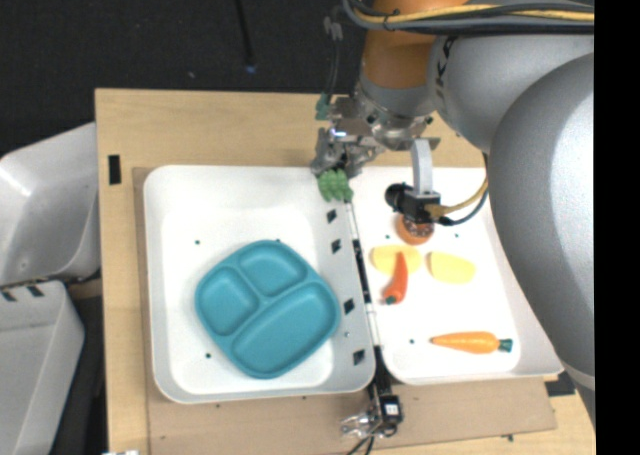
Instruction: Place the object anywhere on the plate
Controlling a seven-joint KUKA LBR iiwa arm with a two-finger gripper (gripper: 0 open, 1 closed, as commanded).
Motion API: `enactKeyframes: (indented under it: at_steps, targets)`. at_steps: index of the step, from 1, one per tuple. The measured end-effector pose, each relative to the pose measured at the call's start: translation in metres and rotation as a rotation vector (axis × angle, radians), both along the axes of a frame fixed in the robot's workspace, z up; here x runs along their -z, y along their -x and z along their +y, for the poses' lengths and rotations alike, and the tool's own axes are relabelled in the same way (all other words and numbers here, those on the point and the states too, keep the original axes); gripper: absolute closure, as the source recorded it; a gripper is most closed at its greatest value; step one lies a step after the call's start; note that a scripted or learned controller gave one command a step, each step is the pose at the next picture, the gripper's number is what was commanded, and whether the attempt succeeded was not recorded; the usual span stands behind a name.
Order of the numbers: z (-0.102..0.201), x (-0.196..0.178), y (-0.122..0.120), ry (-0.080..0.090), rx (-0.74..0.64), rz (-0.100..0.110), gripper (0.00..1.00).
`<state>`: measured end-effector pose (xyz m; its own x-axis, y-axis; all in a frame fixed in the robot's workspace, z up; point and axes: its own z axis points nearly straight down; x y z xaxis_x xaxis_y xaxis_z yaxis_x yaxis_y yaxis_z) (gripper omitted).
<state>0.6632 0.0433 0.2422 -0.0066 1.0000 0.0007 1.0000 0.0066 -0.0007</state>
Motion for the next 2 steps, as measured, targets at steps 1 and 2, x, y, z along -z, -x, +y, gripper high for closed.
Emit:
enactKeyframes:
  at_steps: [1, 2]
  targets:
    - [0.0527, -0.0091, -0.0081, 0.0, 0.0, -0.003, 1.0]
    - [0.0493, -0.0085, -0.0077, 0.001, 0.004, -0.001, 0.0]
